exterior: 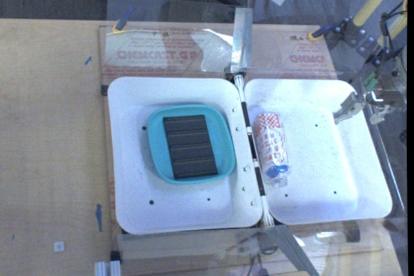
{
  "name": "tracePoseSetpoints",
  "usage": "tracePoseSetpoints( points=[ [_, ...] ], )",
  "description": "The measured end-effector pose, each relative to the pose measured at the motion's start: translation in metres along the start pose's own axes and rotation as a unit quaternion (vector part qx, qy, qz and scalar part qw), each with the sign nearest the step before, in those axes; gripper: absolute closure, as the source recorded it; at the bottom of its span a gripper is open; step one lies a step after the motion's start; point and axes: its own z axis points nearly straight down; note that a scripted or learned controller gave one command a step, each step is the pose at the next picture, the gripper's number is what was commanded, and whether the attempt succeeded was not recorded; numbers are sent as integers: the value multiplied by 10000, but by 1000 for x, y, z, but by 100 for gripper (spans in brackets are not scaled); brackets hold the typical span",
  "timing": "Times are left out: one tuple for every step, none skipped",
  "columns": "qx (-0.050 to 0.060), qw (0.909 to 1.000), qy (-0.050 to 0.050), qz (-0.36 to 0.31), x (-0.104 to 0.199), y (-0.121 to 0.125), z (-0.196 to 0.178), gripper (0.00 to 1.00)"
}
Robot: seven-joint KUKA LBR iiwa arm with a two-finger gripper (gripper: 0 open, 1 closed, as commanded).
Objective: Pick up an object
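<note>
Wooden bench [52, 139] with two white bins on top.

Left bin [129, 203] and right bin [349, 191] side by side, edges touching in the middle. Pale board with red letters [155, 55] flat behind them, under their far edges.

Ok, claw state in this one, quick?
Claw: at the right bin's far right edge, nothing seen in it; open or shut cannot be told.

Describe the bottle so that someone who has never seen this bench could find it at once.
Start at the two white bins side by side and take the right bin. The bottle lies on its side along that bin's left wall, next to the divide between the bins. It is clear plastic with a red-and-white patterned label and a blue cap, unlike the teal tray holding a dark ribbed block in the left bin.
</note>
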Motion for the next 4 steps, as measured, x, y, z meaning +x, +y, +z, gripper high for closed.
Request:
tracePoseSetpoints(
  points=[
    [4,9994,0,345,-1,-11,75,0],
    [-14,9993,-7,-377,46,5,148,0],
    [-92,9997,-110,-216,54,11,186,0],
    [-117,9999,-113,-53,56,-5,186,0]
  ],
)
